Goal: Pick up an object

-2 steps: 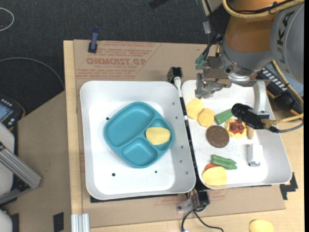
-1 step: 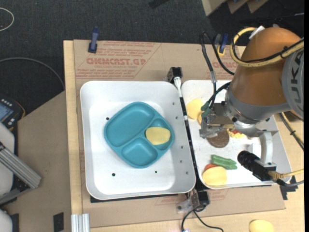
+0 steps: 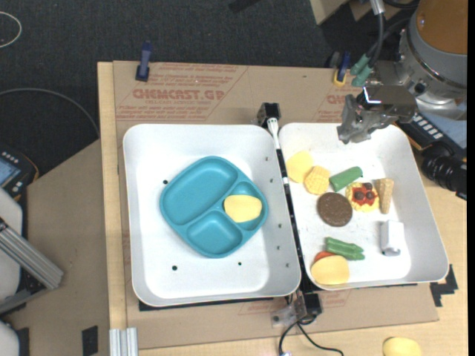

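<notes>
My gripper (image 3: 355, 130) hangs over the far edge of the right bin (image 3: 423, 221), above the toy food and clear of it. Below it lie a yellow disc (image 3: 299, 164), a waffle-like round (image 3: 317, 179), a green piece (image 3: 345, 177), a brown cookie (image 3: 335, 208), a pizza slice (image 3: 369, 194), a white block (image 3: 390, 236), a green bean (image 3: 344, 248) and a yellow-and-red piece (image 3: 329, 269). In the left bin (image 3: 148, 258) sits a teal divided plate (image 3: 211, 205) holding a yellow piece (image 3: 243, 208).
The two bins stand side by side on a cardboard sheet (image 3: 185, 91) with clamps at the back. A yellow object (image 3: 401, 346) lies off the bench at the bottom right. Cables and the arm's body crowd the upper right.
</notes>
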Robot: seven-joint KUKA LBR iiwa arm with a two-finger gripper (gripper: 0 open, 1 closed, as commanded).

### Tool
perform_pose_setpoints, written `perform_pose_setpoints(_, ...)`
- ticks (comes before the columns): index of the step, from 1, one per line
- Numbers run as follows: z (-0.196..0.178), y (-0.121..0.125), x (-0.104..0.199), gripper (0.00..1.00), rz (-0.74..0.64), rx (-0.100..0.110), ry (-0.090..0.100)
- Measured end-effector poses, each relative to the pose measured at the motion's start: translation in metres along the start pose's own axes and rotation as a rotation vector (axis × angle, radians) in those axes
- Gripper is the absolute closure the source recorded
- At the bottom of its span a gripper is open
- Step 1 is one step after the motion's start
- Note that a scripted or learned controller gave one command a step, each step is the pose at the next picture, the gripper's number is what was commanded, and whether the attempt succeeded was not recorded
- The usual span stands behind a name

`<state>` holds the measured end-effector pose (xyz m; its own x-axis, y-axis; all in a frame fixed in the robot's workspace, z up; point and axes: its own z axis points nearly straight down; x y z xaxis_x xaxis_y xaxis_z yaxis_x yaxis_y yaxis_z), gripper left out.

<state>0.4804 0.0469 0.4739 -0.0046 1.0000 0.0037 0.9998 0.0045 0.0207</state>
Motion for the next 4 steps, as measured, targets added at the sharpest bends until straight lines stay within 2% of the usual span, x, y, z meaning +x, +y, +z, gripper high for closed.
perform_pose_setpoints(1, 0.145, -0.005, -0.052, 1.0, 0.011, 0.033, -0.005)
perform_pose_setpoints(2, 0.201, -0.006, 0.022, 1.0, -0.001, 0.028, -0.002)
perform_pose_setpoints(3, 0.188, -0.005, 0.1, 1.0, -0.004, 0.019, -0.001)
perform_pose_setpoints(4, 0.102, -0.002, 0.107, 1.0, 0.002, 0.013, -0.002)
